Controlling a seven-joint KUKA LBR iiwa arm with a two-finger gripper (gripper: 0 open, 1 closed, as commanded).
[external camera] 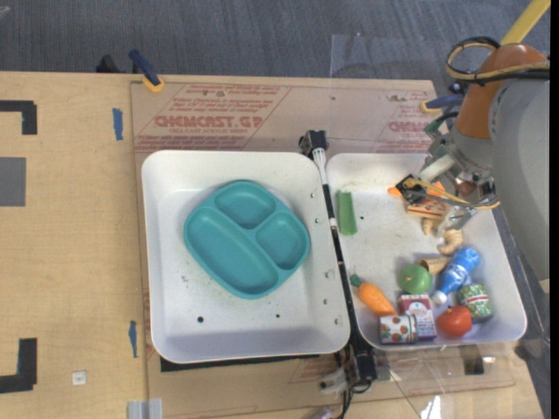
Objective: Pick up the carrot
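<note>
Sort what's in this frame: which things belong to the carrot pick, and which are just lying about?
Job:
carrot, near the right bin's left wall
gripper, over the bin's far right part

Lying about:
teal plate in the left bin
green stick
green apple
blue bottle
tomato
small cartons

Bulky grey arm, orange wrist band, looped yellow-and-black cable on top.
</note>
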